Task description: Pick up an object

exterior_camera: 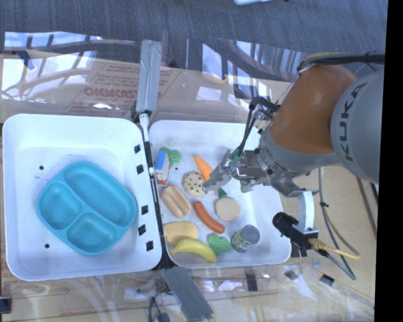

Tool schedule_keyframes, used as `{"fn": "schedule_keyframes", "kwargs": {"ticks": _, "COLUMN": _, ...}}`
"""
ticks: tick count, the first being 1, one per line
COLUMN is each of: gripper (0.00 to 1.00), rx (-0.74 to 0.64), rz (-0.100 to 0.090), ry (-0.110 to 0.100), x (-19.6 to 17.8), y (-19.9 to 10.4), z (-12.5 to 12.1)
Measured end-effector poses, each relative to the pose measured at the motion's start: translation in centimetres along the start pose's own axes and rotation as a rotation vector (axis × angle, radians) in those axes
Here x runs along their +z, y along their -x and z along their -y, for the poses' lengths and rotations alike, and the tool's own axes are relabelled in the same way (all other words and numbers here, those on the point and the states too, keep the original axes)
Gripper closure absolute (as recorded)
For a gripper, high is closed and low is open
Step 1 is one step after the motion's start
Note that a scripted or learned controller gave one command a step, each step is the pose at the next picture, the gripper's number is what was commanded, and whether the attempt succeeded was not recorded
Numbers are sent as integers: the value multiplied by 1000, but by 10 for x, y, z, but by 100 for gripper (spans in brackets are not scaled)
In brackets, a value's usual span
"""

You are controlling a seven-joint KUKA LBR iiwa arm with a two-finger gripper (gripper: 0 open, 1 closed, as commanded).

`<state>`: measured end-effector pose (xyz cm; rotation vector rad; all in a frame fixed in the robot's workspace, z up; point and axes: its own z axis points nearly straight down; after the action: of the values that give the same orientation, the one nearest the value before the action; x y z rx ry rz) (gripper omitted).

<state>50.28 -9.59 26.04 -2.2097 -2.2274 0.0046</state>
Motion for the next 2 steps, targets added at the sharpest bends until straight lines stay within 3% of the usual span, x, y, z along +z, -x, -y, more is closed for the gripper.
{"fn": "schedule_keyframes", "kwargs": {"ticks": 1, "gripper": 0, "rx": -194, "rz": 10, "ry": 28, "x": 151, "y": 31, "z": -96}}
{"fn": "schedule_keyframes", "kwargs": {"ticks": 2, "gripper": 0, "rx": 12, "rz": 0, "ry": 11, "x": 164, "y": 51, "z": -96}}
